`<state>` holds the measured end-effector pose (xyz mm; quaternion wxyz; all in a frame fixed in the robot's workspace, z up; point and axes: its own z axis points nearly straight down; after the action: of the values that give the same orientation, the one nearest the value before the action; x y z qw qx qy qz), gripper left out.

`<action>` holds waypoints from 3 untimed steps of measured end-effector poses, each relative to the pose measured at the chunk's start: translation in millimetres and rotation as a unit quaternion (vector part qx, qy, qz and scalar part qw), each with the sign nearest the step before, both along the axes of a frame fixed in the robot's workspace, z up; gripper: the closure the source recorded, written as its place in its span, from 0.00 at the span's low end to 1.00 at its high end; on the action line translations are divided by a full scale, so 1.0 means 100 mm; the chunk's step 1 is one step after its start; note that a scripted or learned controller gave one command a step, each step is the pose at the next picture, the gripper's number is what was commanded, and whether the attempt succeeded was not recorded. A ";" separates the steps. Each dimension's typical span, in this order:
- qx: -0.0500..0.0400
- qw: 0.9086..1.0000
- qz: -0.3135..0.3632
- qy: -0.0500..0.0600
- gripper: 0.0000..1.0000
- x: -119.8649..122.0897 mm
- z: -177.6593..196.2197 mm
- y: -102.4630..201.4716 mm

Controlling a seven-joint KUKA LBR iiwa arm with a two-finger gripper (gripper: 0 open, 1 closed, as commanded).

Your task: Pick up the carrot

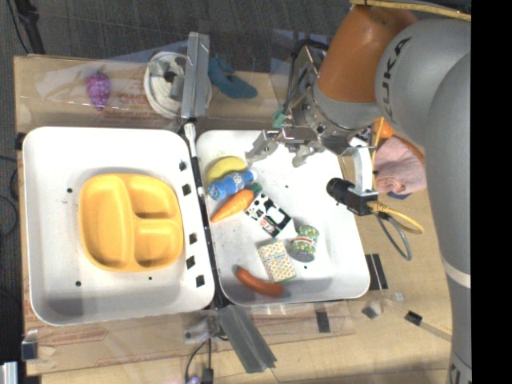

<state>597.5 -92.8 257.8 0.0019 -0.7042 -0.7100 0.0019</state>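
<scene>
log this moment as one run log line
task: pick up carrot | gripper: open, above right bin's top edge, holding nothing | carrot: lying in right bin beside blue bottle | status: not yet grasped

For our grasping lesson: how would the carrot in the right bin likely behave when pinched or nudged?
The carrot looks like a smooth moulded toy, so probably stiff and light. Its tapered, rounded body might slip from a pinch or roll. It lies against the blue bottle, so a nudge would likely shift both.

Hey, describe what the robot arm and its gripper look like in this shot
The arm is bulky and rounded, with smooth grey casing and a wide orange band above the wrist. Dark raised lettering runs along the grey shell. The gripper is a bare metal assembly with two slim, light grey fingers, and thin cables run down to it from the wrist.
</scene>
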 end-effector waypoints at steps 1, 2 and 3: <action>0.001 0.992 0.127 0.000 0.00 0.05 -1.19 -0.13; 0.000 0.999 0.049 -0.001 0.00 -0.19 -1.66 -0.07; 0.000 0.999 0.051 0.000 1.00 -0.19 -1.56 -0.08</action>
<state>578.6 -100.3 101.4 0.0019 -0.6669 -0.7452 0.0020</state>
